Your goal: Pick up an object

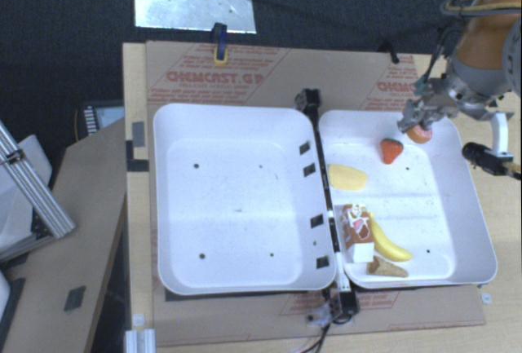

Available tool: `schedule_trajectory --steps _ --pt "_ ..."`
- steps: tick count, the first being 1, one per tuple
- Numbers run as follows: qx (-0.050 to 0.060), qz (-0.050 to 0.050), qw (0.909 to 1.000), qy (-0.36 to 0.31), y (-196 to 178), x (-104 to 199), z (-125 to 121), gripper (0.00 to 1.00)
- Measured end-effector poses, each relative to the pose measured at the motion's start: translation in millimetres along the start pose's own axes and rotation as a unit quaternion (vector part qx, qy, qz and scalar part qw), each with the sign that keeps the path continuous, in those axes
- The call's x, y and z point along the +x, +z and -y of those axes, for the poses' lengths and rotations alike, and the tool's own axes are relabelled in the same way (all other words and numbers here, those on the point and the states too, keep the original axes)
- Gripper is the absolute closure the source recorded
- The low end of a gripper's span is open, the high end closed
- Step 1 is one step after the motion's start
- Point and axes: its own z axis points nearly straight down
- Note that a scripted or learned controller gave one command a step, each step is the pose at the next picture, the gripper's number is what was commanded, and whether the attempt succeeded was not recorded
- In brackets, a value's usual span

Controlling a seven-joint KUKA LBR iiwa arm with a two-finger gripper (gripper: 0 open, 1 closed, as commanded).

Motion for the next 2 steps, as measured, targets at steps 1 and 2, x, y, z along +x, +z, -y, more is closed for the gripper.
schedule_trajectory --steps 1,2 --pt "0.007 -0.003 1.0000 -0.001 67 77 23 1.00" --pt "0.002 -0.002 1.0000 -0.002 3 157 43 1.00"
